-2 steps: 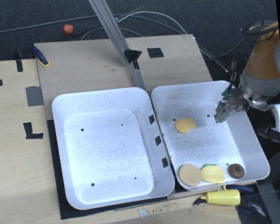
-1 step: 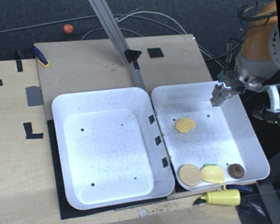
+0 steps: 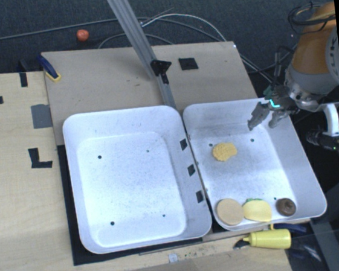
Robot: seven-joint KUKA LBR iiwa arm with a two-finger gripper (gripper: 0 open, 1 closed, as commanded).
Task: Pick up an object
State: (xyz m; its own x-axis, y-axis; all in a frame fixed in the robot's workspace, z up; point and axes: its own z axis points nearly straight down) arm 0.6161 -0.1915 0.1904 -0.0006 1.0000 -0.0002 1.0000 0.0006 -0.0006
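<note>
Where the right bin (image 3: 292,148) meets its far right corner, you see the pincer (image 3: 266,118) poised above the rim with its two fingers spread apart and nothing between them. A rough yellow disc (image 3: 224,152) lies near the bin's middle. Along the near wall sit a tan disc (image 3: 230,211), a yellow piece (image 3: 257,210) and a brown piece (image 3: 285,207).

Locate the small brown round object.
The small brown round object sits in the right bin's near right corner, just right of the yellow piece.
</note>
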